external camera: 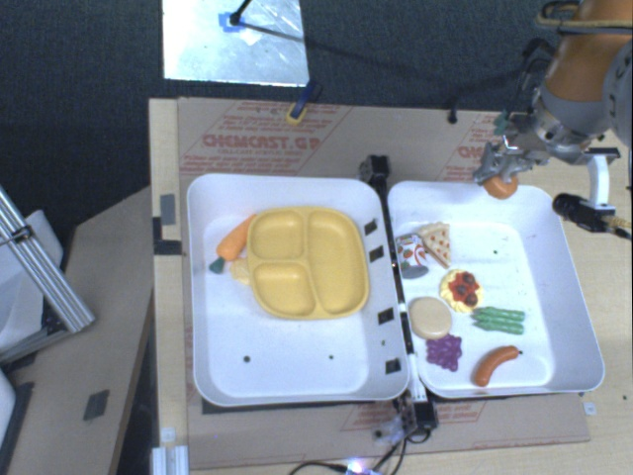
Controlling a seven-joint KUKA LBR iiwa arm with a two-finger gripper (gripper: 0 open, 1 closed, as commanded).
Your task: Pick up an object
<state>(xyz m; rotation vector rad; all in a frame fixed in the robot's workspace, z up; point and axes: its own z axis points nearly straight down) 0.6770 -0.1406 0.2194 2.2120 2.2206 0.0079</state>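
Gripper (499, 171) above right bin's (569, 295) far rim, fingers clenched on an orange piece (502, 188). Yellow tray (302, 262) and carrot (233, 238) in left bin (213, 344).

Divided tray (302, 262) and carrot (234, 237) in left bin (213, 364); toy foods scattered in right bin (564, 315).

From my remote seat I see dark blue-grey carpet floor (79, 77) beyond the light wooden tabletop (119, 265). A shiny silver sheet (232, 28) lies on that floor, catching a bright glare (a thin black cable (396, 52) trails across the carpet beside it). Brown cardboard printed in red lettering (262, 139) covers the tabletop. An aluminium framing rail (40, 265) slants in at the left edge.
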